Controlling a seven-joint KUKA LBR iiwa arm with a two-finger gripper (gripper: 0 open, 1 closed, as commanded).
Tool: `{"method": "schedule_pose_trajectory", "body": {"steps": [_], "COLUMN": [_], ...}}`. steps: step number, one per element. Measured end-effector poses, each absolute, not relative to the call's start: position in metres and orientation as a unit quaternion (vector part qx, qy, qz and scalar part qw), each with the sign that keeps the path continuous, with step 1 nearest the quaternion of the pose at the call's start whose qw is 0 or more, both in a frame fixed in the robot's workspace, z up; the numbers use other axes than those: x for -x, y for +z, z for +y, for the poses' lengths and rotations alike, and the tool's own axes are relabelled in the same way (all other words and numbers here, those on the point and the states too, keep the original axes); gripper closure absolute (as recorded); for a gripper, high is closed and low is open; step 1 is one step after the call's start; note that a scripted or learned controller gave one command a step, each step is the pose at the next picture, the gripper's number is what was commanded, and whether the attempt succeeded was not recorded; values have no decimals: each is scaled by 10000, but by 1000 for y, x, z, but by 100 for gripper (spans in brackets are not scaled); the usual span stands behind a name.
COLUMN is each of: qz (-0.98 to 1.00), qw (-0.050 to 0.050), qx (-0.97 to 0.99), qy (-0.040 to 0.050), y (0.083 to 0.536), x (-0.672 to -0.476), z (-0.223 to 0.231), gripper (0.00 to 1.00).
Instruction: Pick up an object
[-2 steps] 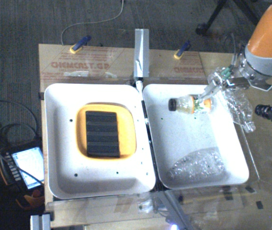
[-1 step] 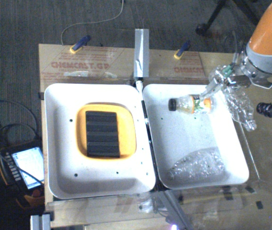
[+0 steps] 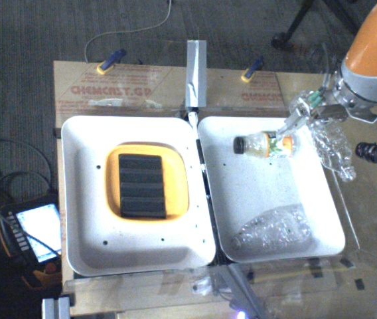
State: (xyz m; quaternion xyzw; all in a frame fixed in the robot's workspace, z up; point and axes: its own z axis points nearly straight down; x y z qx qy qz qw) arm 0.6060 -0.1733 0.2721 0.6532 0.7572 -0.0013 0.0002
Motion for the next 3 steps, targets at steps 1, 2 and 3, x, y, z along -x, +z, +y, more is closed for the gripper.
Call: {"method": "schedule_pose_trajectory", "body": {"steps": [1,2,3], "qz": [8159,8046,8932], "qw": [2,-55,10], "qx": [-5781,-5938,-4496], "qy": [-15,33,33], "y": [183,136,109], "x": [-668,-655,-666], "z": [-179,-216,-209], "gripper": [0,0,0]}}
